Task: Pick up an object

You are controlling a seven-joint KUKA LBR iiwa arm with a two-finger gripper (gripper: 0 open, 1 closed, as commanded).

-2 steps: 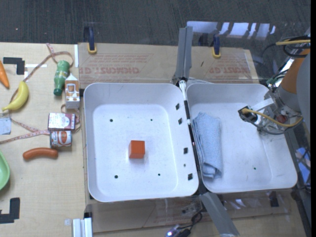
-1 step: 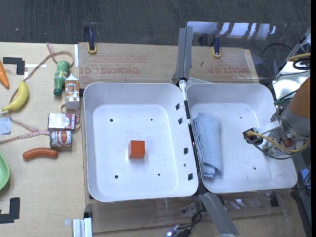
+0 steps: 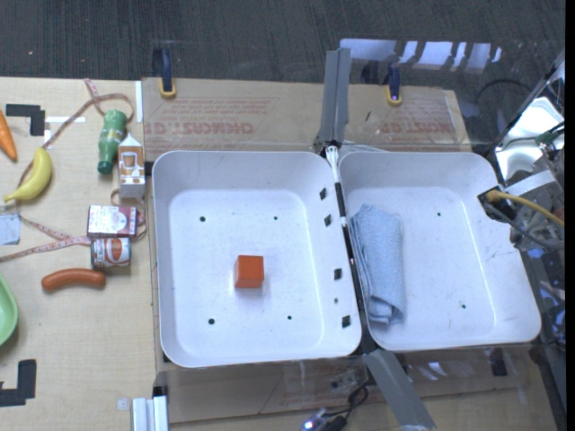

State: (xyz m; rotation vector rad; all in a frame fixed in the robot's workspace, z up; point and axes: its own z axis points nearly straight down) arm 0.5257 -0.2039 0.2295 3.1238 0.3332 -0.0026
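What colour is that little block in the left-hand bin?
Orange; the block shows plainly in the camera view, on the left bin's white floor.

Orange block [image 3: 250, 271]; pale blue cloth [image 3: 378, 257]; white bins [image 3: 171, 241].

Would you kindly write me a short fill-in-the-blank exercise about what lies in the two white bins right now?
1. The orange block lies in the ____ bin as the camera sees it.
2. The folded cloth in the right bin is light ____ in colour.
3. The cloth lies against that bin's ____ wall.
4. Each bin holds ____ object.

Missing words: left; blue; left; one
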